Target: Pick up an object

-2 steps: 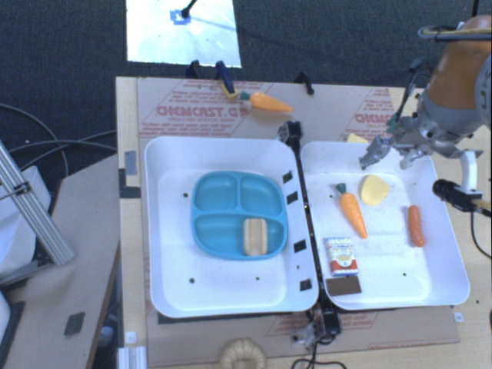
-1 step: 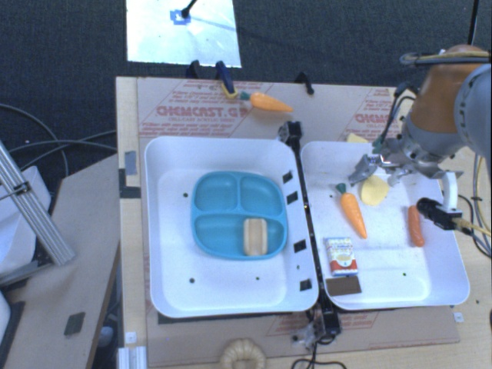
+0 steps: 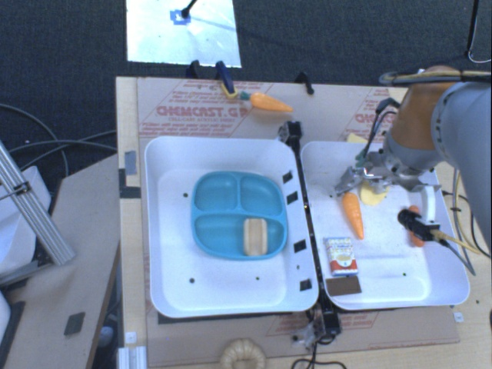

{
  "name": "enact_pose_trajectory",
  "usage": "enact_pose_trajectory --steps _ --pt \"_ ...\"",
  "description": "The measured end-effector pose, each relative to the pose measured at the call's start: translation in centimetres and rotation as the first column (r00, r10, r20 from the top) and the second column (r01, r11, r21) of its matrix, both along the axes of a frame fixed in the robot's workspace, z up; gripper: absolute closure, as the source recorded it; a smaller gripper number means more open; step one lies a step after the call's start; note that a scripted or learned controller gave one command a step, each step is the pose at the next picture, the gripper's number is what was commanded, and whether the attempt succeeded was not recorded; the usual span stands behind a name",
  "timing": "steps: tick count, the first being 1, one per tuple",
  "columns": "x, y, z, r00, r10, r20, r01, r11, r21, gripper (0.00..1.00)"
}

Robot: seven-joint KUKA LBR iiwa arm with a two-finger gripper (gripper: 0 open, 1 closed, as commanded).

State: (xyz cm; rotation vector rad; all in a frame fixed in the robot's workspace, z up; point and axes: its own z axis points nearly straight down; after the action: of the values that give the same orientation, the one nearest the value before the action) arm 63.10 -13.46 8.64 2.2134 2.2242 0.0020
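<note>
Nearest you, at the near edge of the counter [image 3: 154, 337], sits a pale coiled ring-shaped thing [image 3: 243, 354], well outside both bins. Just beyond it lies the right bin [image 3: 446, 283], and you can see its candidates laid out loosely: a dark brown block [image 3: 344, 286] at the near rim, a small printed packet [image 3: 341, 255] just beyond it, an orange carrot [image 3: 353, 214] pointing near-to-far in the middle, a pale yellow piece [image 3: 374, 196] beside the carrot's far end, and a smaller orange item [image 3: 416, 229] at right, partly crossed by a black part of the arm.

Your end effector [image 3: 355, 177] hangs low over the far half of that bin, right above the carrot's far tip. Its metal parts blur together from this slant, so you cannot tell whether it is spread or pressed together, and nothing visibly sits in it. Its position suggests the carrot or the yellow piece is the target; the two lie close enough that a descent could nudge one while reaching for the other.

In the left bin [image 3: 177, 283] a blue divided plate [image 3: 223, 206] holds a tan slice [image 3: 255, 236] in its near-right compartment. A second carrot [image 3: 268, 102] rests on the far counter, outside the bins
</note>
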Motion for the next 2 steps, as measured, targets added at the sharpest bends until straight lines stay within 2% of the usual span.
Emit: enact_pose_trajectory --steps 1,2 --pt "0.3 -0.1 0.3 1.0 0.0 0.006 0.0 1.0 -0.002 0.0" --pt "0.5 -0.2 1.5 1.0 0.001 0.012 -0.001 1.0 -0.003 1.0"
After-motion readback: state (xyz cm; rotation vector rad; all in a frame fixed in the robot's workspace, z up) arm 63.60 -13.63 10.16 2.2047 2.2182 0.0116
